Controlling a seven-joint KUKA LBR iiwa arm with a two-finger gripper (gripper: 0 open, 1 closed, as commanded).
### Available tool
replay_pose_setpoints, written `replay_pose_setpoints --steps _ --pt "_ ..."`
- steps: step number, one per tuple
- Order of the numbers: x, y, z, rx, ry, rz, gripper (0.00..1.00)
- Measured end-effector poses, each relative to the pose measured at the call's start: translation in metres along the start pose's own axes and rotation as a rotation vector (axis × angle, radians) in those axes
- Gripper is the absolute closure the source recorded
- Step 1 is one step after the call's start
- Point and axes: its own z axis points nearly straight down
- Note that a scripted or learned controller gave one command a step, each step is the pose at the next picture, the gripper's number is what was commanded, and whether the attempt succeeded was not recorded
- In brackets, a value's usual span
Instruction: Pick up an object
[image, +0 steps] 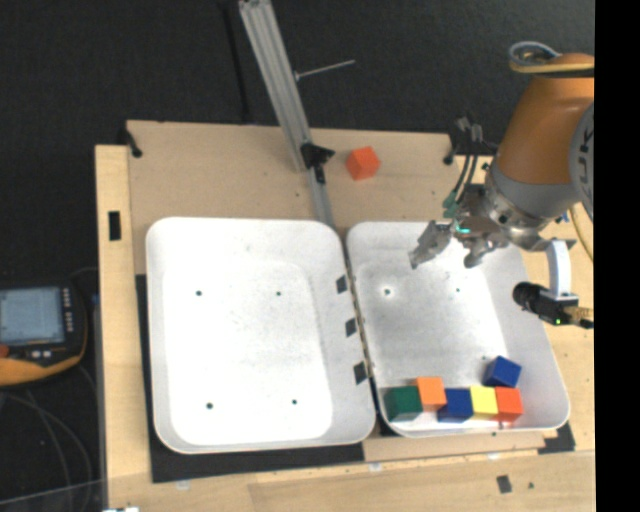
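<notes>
The hand (452, 248) hangs with fingers apart and empty over the right bin's (400, 300) far end. The blocks (455, 400) crowd its near edge; the lone blue block (503, 372) looks easiest to straddle.

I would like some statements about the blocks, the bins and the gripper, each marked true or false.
1. The gripper is above the right bin. True.
2. The gripper holds a block. False: nothing is between its fingers, which are spread.
3. The green block lies in the left bin. False: it lies in the right bin, at its near edge.
4. An orange block lies on the bench outside both bins. True.
5. The yellow block is in a row of blocks. True.
</notes>
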Motion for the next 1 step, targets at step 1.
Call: replay_pose_setpoints --steps 1 --pt "-0.0312 -0.0045 -0.0275 -0.003 -0.002 0.003 0.0"
